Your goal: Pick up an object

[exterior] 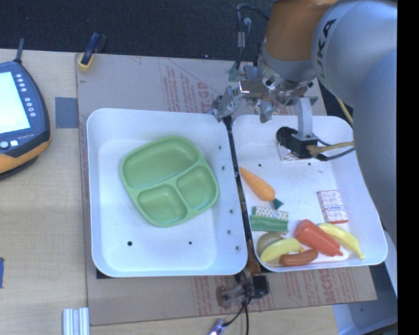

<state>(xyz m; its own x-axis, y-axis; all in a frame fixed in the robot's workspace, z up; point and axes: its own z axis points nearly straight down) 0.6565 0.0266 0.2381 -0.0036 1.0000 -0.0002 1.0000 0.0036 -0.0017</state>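
Note:
My gripper (246, 103) hangs over the back rim where the two bins meet, high above the objects, with nothing seen in it. In the right bin (335, 128) an orange carrot (257, 183) lies near the left wall. In front of it sits a green block (269, 222). Along the front are a yellow banana (281, 248), a brown sausage (298, 258), a red pepper (317, 237) and a second yellow piece (344, 239). A small red and white packet (332, 205) lies towards the right.
The left bin (112, 257) holds a green divided plate (170, 180). A handheld control pendant (10, 117) rests on the bench at far left. The grey arm (349, 40) fills the upper right, above the right bin's back corner.

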